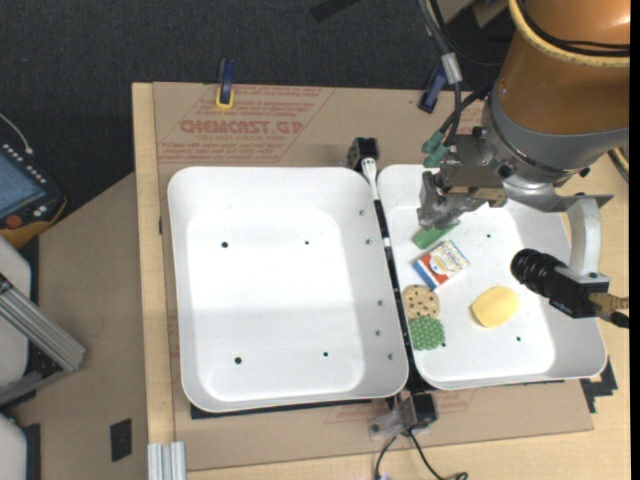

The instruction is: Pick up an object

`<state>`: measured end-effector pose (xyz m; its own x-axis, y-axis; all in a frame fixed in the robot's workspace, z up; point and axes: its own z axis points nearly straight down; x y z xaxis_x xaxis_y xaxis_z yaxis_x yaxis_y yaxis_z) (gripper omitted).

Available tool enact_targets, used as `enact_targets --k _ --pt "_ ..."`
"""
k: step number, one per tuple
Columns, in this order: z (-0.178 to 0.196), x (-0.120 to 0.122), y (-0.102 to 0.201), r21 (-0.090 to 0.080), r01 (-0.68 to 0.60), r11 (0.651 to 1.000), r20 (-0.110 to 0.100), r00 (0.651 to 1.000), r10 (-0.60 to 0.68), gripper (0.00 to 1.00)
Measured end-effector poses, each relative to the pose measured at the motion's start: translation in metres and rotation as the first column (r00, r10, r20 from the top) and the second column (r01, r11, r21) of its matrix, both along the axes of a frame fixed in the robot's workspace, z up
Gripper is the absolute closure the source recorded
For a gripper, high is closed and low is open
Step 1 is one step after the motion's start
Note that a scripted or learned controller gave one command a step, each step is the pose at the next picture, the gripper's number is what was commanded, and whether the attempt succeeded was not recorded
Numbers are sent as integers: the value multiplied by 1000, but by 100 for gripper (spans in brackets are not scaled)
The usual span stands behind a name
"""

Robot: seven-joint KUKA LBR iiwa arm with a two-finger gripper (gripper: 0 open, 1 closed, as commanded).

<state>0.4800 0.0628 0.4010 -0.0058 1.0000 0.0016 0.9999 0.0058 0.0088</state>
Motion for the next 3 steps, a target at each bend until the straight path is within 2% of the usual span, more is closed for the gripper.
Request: enact_targets --k 1,3 --pt "7 0 -2 -2 4 1000 -5 1000 -4 100" --pt "27 1 -2 -3 3 1000 -2 1000 -3 100"
